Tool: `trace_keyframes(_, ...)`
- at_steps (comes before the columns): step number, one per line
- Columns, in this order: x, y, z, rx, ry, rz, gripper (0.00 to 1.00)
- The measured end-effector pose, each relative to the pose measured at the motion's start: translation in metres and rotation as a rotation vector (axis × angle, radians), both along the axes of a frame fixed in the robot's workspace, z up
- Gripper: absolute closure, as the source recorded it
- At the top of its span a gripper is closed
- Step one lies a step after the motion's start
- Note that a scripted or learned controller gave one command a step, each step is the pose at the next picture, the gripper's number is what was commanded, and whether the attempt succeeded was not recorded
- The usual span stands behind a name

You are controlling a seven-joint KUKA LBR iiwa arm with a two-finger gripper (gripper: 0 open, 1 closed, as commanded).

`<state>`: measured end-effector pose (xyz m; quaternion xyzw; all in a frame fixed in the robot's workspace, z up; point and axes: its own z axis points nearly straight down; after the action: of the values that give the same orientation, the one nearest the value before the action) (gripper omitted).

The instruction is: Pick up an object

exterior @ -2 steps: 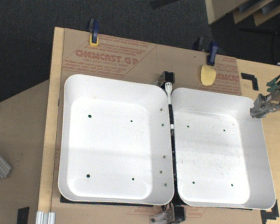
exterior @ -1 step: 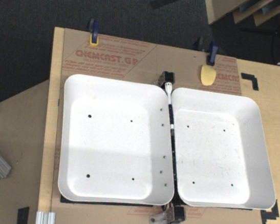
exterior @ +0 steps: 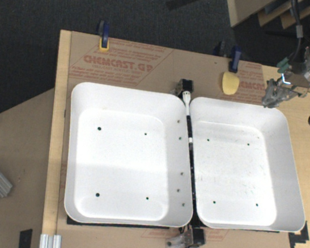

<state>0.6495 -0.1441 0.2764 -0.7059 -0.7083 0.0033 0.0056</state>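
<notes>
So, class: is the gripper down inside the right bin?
No, the gripper sits above the board beyond the right bin, past its far rim.

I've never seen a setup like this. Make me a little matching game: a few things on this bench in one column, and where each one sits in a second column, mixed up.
Things:
1. left bin
2. right bin
3. pale yellow object
4. gripper

Places:
A. over the bench just beyond the right bin's far right corner
B. on the brown board, beyond the right bin's far edge
C. nearer the camera view's left side
D. beside the black strip, on its right

Pairs: 1-C, 2-D, 3-B, 4-A
</notes>
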Motion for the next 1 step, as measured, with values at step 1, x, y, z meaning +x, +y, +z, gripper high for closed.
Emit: trace_keyframes(1, 0.0135, 0.1009, -0.0302, 0.001, -0.008, 0.006, 1.00)
